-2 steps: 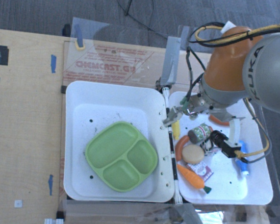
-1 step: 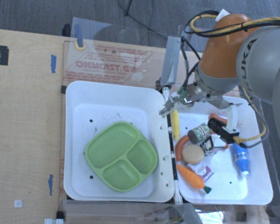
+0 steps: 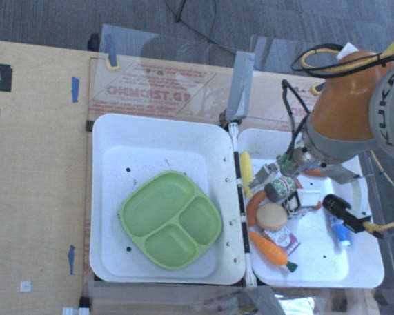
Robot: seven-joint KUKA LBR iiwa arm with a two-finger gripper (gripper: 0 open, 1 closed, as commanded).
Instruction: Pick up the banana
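Note:
The banana (image 3: 246, 170) is a small yellow piece lying lengthwise against the left wall of the right bin (image 3: 363, 270). My gripper (image 3: 280, 184) hangs low over the middle of that bin, a short way to the banana's right and apart from it. Its tip is among the clutter, just above a tan round bun (image 3: 272, 216). I see nothing yellow at the gripper. The orange-banded wrist (image 3: 345, 98) hides the bin's far right corner.
An orange sausage-like piece (image 3: 253, 206) curves beside the bun, and a carrot (image 3: 269, 247) lies on a small packet near the front. A blue item (image 3: 341, 234) rests at the right. The left bin (image 3: 105, 179) holds a green divided plate (image 3: 171, 219).

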